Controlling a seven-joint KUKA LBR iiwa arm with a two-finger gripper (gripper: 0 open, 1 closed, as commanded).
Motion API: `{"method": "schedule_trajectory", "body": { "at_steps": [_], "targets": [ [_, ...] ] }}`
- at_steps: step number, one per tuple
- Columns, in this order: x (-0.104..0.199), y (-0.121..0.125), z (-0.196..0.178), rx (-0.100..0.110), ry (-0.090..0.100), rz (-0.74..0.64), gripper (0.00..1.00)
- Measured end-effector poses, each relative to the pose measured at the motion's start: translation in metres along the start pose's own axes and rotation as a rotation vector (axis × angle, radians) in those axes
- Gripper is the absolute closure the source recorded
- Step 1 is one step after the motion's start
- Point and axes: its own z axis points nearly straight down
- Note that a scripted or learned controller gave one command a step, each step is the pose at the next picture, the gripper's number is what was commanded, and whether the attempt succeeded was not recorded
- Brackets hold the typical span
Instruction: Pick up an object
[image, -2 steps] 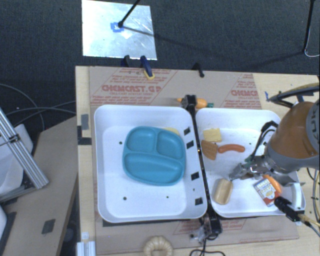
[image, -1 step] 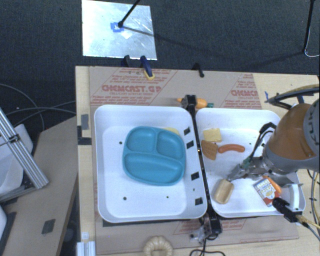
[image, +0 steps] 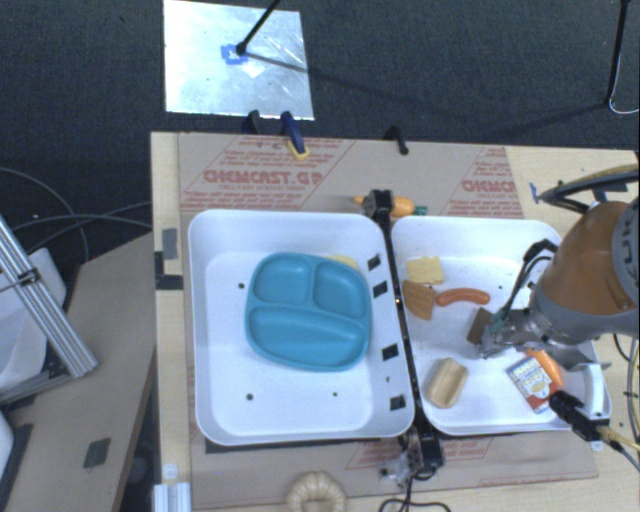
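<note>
The grey arm with its orange band (image: 598, 262) reached in from the right over the right-hand shallow white bin (image: 500, 415), and its two-finger gripper (image: 487, 333) sat low near the middle of that bin. The dark fingers pointed toward the left, but the view was too small and shadowed to tell how far apart they stood, or whether anything lay between them; nothing could be seen clearly held.

Several toy food pieces lay in the right bin. A pale yellow cheese-like block (image: 425, 270) rested near the upper left corner, with a brown wedge-shaped piece (image: 418, 300) touching it just below. An orange-red sausage-shaped piece (image: 463, 297) lay just to the right of the brown wedge, above and left of the gripper. A tan bread-roll-shaped piece (image: 446, 382) lay near the bin's lower left, below the gripper and apart from it. A small orange and white packet (image: 531, 377) lay near the lower right edge, beside the arm's wrist.

The left-hand shallow white bin (image: 215, 400) held a blue plastic divided plate (image: 308, 310) with three compartments, set near its middle. A pale yellow item (image: 343, 261) peeked out at the plate's upper right rim. Both bins stood side by side on a brown cardboard sheet with red lettering (image: 262, 177).
</note>
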Motion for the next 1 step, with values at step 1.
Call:
{"method": "schedule_trajectory", "body": {
  "at_steps": [1],
  "targets": [
    [-0.0011,0.0007,-0.0423,-0.001,0.0,-0.003,1.0]
  ]
}}
